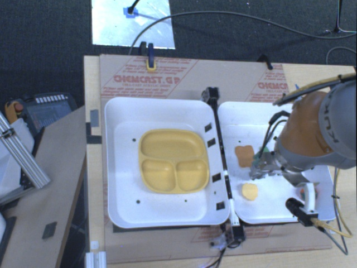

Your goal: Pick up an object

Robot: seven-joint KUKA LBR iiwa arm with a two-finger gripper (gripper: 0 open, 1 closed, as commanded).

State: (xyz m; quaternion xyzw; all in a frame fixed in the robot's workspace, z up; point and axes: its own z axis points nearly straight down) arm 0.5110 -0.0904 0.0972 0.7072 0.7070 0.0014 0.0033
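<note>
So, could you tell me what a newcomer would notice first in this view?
The yellow three-compartment plate in the middle of the left bin stands out most. Next comes the grey-and-orange arm over the right bin, beside a small brown piece and a yellow round piece.

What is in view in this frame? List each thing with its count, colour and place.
left bin: one, white, left half of the bench
right bin: one, white, beside the left bin
divided tray: one, yellow, middle of the left bin
block: one, orange-brown, right bin, near the edge shared with the left bin
round piece: one, yellow, right bin, nearer the camera than the block
board: one, tan with red lettering, under both bins
metal sheet: one, silvery, beyond the bench
arm: one, grey with an orange band, over the right bin
tool: one, dark, between block and round piece
</note>
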